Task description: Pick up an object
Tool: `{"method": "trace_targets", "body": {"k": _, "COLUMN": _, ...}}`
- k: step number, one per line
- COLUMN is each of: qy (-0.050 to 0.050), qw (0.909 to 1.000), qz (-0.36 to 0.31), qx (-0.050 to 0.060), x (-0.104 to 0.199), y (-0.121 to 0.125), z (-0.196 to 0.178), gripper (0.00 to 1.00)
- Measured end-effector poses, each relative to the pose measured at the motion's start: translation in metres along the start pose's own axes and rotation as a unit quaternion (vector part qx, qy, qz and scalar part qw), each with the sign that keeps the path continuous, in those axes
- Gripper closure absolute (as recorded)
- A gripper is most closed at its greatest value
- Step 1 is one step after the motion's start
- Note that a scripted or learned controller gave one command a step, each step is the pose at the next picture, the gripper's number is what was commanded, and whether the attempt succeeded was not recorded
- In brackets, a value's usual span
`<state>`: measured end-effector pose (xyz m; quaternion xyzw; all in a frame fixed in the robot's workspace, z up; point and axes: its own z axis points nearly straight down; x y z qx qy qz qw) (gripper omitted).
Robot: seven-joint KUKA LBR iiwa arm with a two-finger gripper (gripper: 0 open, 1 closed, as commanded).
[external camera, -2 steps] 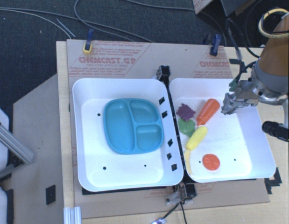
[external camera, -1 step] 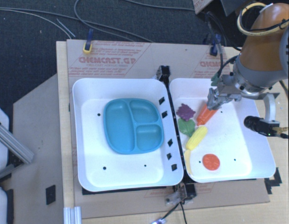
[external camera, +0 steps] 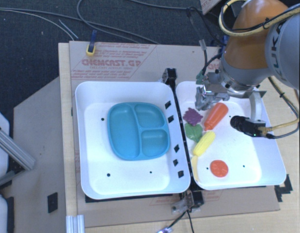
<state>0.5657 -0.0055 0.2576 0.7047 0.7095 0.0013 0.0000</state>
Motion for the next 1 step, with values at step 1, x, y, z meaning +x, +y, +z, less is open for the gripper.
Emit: {"method": "trace_targets", "body": {"k": 1, "qy": 0.000, "qw": 1.0000, "qz": 0.001, "qx": 0.003, "x": 0.0549, "y": 0.0079, "z": 0.0202, "gripper": 1.00}}
